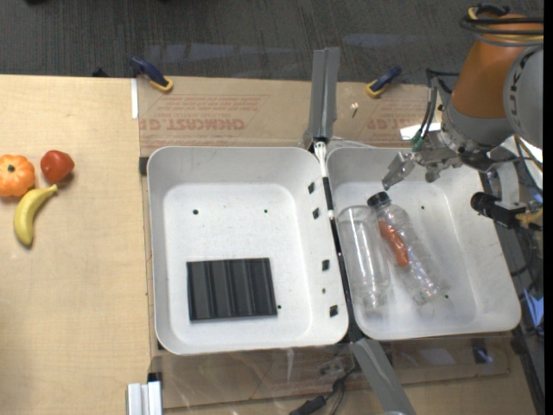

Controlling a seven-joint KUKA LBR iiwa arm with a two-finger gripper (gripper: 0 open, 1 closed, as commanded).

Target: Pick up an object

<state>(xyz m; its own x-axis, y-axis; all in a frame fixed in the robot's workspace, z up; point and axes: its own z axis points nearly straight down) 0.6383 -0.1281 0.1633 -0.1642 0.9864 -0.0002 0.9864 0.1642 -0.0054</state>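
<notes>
So the grey KUKA arm with the orange band (488,76) was the biggest thing in shot, coming in from the right with its claw (413,164) hanging over the back part of the right-hand shallow white plastic bin (484,318). I honestly couldn't tell how the claw was set, too much dark clutter around it.

Off to the claw's left sat the other shallow white plastic bin (233,167), with a dark grey ribbed rectangular slab (232,289) lying flat in its near half, well away from the claw.

The likely targets were right below the claw, toward the camera: two clear plastic bottles lying on their sides, touching or close to it. The clear empty-looking bottle (365,262) was the bigger one, further left. The clear bottle with a black cap and something orange-red inside (403,247) lay at a slant, cap end nearest the claw.

My guess is both were light, thin-walled, slick and prone to rolling or crumpling. I'd have pinched across the middle of the body, square to the long axis.

Way off left on the tan bench were a yellow banana (28,215), an orange round fruit (15,176) and a red round fruit (57,166).
</notes>
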